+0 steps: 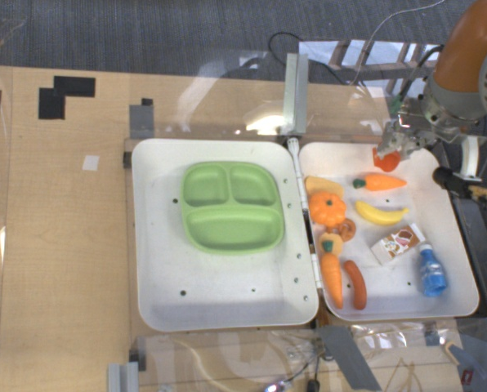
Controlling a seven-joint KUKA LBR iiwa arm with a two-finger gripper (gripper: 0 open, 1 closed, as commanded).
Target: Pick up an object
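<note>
From above, the table [55, 243] carries two white bins side by side. The left bin [158, 288] holds a green divided plate [231, 207]. The right bin [452, 288] holds toy food: a carrot [381, 183] near the back, a banana [381, 213] just below it, a small orange pumpkin [328, 209], a second carrot [332, 274] beside a sausage [356, 284], a small carton [398, 244] and a blue bottle [431, 272]. The gripper [388, 155] hangs at the right bin's back edge, and its fingers look clamped on a small red-orange piece [386, 161], though the grip is hard to make out at this size.
</note>
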